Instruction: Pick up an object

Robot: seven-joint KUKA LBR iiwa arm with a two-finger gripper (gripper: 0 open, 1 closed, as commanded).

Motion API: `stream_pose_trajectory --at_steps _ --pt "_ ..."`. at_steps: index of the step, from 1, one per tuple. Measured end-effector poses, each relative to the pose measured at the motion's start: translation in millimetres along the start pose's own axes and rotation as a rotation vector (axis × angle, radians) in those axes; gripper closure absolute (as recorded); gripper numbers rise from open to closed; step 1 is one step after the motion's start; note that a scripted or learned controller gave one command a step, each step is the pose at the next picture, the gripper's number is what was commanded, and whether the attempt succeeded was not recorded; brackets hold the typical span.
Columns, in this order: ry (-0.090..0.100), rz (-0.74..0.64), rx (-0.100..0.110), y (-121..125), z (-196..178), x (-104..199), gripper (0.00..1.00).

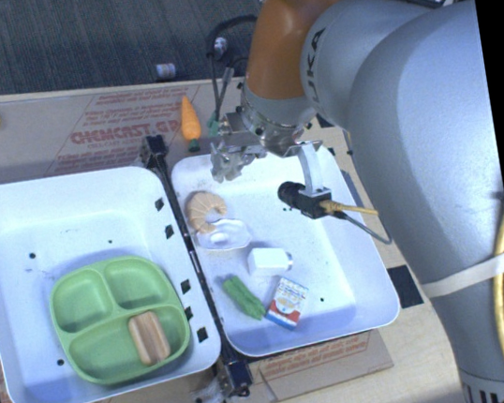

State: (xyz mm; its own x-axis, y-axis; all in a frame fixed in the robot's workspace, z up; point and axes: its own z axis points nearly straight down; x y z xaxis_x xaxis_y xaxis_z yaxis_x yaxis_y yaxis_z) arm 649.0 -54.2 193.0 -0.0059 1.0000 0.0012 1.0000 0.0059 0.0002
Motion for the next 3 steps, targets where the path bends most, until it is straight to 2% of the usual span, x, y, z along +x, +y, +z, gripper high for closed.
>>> stream_pose_trajectory --at_steps 1,2,3 --pt "-0.002 0.0 0.003 -114.6 -18.5 -11.2 1.0" --pt "-0.002 0.0 0.003 -114.6 -18.4 -11.2 0.0" --pt "-0.001 0.0 0.002 -13.0 1.4 -32.3 0.0"
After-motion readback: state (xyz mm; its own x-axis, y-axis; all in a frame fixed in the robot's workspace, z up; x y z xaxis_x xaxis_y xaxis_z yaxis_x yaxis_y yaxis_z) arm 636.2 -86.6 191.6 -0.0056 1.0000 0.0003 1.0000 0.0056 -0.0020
